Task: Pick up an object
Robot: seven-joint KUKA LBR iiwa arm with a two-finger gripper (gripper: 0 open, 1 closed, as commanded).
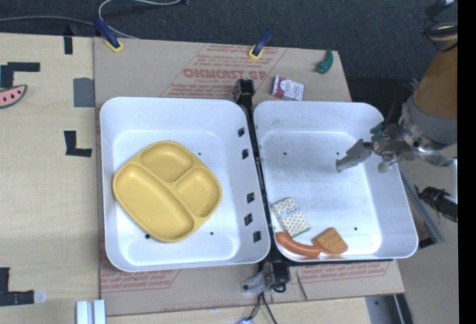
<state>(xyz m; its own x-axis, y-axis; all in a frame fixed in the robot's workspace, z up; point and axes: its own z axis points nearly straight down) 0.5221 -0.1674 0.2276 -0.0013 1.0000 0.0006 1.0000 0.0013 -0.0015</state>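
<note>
Your bench [44, 166] is pale wood with a cardboard sheet [216, 73] under two white bins. The left bin [119, 114] holds one yellow divided plate [167, 190]. The gripper [353, 159] hangs over the right bin [372, 118], grasping nothing; its opening you cannot tell. One checkered packet [291, 216], one hot dog [296, 245] and one cracker [331, 242] lie near that bin's front edge.

- Yellow three-compartment plastic plate [167, 189]: in the left white bin [119, 241].
- Patterned cloth square [291, 217], orange sausage [297, 246] and tan cracker [330, 241]: grouped at the near edge of the right white bin [312, 118].
- Gripper [348, 161]: above the right bin's right side.
</note>
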